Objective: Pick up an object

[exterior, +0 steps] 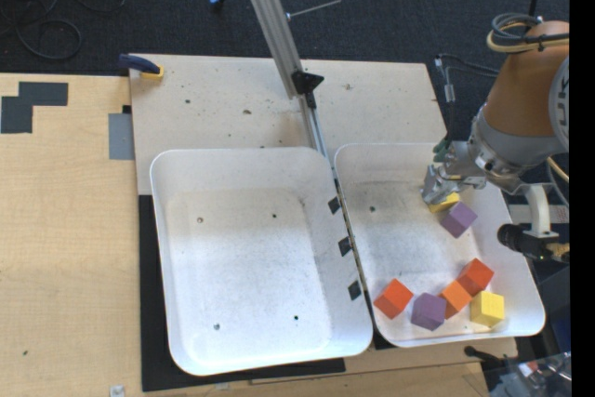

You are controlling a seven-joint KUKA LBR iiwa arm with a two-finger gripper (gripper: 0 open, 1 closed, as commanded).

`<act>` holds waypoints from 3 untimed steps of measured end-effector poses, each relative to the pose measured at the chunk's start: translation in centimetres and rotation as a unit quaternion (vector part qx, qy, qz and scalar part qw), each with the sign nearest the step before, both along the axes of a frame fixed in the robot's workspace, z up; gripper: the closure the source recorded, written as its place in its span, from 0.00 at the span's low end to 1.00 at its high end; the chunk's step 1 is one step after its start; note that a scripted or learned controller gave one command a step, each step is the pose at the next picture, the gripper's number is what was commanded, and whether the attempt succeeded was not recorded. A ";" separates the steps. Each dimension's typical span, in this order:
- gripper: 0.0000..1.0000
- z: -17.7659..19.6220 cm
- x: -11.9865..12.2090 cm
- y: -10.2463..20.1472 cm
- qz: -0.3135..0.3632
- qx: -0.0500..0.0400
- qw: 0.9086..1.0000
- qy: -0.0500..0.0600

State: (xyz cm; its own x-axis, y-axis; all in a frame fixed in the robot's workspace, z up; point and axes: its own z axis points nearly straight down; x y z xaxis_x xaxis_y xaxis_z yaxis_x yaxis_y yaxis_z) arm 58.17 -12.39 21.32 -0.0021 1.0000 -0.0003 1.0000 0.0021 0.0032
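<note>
Gripper (441, 193) down on yellow block (448, 200), purple cube (458, 219) touching. Can't tell jaw opening or hold. Risk: neighbour jams grasp, block slips.

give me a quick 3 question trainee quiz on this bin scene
1. True or false: the grey arm's end effector is over the left shallow white bin.
2. Which block lies nearest the end effector? A) the small yellow block with the purple cube beside it B) the yellow cube at the near edge C) the lone orange cube
3. Fill in: the right shallow white bin shows ___ purple blocks.

Key:
1. False, it is over the right bin.
2. A
3. Two: one by the end effector, and the purple cube in the near cluster.
</note>
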 end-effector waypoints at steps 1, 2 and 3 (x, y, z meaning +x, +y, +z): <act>1.00 -0.7 -1.1 4.9 0.001 0.001 1.000 0.004; 1.00 0.8 -2.2 10.5 0.001 0.002 1.000 0.003; 1.00 1.4 -2.9 14.7 0.001 0.001 1.000 0.004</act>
